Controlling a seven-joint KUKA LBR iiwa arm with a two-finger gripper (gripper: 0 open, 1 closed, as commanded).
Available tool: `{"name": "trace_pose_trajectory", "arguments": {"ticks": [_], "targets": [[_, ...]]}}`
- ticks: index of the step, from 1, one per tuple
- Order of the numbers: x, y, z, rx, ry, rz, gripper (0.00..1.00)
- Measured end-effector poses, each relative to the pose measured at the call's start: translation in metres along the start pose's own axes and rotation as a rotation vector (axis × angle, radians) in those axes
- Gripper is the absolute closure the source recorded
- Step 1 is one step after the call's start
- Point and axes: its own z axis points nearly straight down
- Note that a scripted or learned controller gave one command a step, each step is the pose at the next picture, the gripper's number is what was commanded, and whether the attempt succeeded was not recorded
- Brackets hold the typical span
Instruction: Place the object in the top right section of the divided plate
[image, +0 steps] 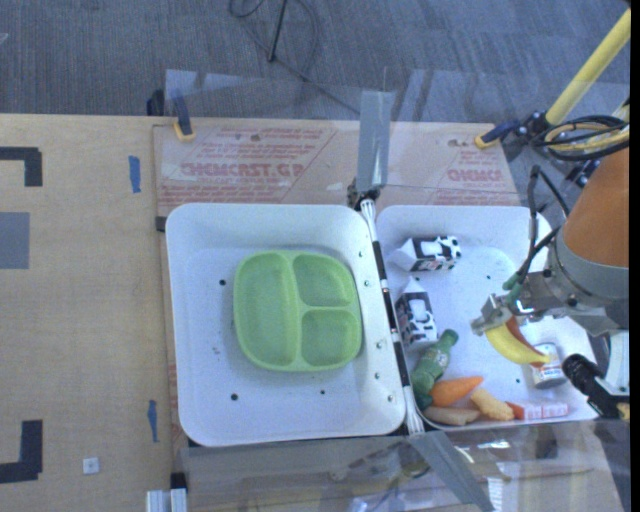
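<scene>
Bench seen from above, two shallow white bins side by side. Left bin (190, 330): a green divided plate (297, 310) is laid near its centre, with one long section on the left and two smaller sections stacked on the right; nothing is seen in any of the three.

Right bin (470, 225): toy food is scattered here. A black-and-white milk carton (434, 252) is lying near the top; a second cow-patterned carton (416, 317) is set against the dividing wall. Below it a green bottle (432, 362) is tilted, then an orange carrot (457, 389), a yellow-orange piece and a tan piece along the bottom edge. A small can (546, 375) is placed near the lower right.

Arm enters from the right, orange band visible. Gripper (505, 318) is positioned low over the right bin, directly above a yellow banana (513, 345) with a red item touching it. Whether the claw is wide, narrow or closed on anything cannot be told; the banana is seen just under the tips, well apart from the plate.
</scene>
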Motion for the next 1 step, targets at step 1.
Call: {"name": "trace_pose_trajectory", "arguments": {"ticks": [1], "targets": [[0.0723, 0.0190, 0.0110, 0.001, 0.001, 0.091, 1.00]]}}
